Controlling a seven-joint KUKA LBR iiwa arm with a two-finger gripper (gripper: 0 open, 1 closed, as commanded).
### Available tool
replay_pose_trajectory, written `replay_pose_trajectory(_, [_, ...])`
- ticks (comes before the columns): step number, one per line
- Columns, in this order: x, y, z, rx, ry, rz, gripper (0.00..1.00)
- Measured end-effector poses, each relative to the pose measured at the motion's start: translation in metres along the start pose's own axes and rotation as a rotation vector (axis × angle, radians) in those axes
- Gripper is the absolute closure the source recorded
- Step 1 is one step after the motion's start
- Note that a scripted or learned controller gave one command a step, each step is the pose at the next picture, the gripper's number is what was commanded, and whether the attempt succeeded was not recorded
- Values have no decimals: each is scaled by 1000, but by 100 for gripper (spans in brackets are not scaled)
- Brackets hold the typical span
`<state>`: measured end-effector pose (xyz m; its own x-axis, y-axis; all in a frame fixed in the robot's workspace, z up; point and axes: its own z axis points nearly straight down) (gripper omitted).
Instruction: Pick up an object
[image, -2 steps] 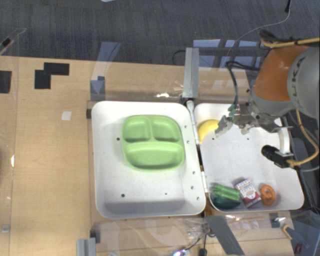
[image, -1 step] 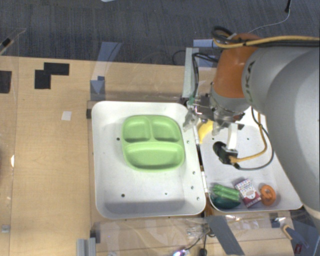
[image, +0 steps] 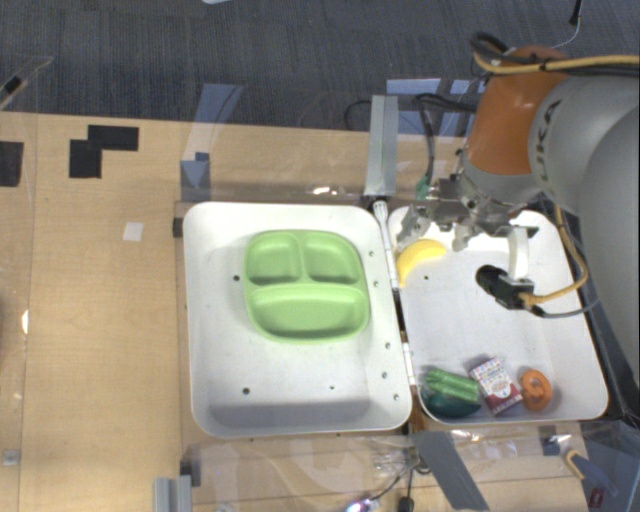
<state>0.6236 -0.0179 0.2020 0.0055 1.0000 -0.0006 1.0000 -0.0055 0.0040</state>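
Your arm (image: 560, 130) reached in over the far right of the bench (image: 90, 300), its grey bulk and orange band hanging above the far end of the right bin (image: 590, 380). That posture suggested a descent toward whatever lay in the bin's far left corner.

The left bin (image: 215, 390) held a green divided plate (image: 305, 283), lying flat near its middle, well apart from anything you were working on.

In the right bin, the gripper (image: 440, 225) sat low over the far left corner, just above a yellow object (image: 418, 258), banana-like, that rested against the wall shared by the two bins. You could judge this the likely target, since nothing else lay near it. Whether the jaws were wide, narrow or closed on it, I cannot tell; the wrist hardware and glare hid them.

Along the near edge of the same bin sat a green item (image: 450, 390), a small red and white carton (image: 495, 385) and an orange piece (image: 536, 388), crowded together and untouched.

The bench was pale wood with black markings at its far left; dark carpet lay beyond it.
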Motion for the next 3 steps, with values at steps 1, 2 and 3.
replay_pose_trajectory(1, [1,1,-11,-4,-1,-8,100])
replay_pose_trajectory(2, [-80,43,-101,-3,-1,223,100])
replay_pose_trajectory(3, [-105,42,-144,-1,-1,635,100])
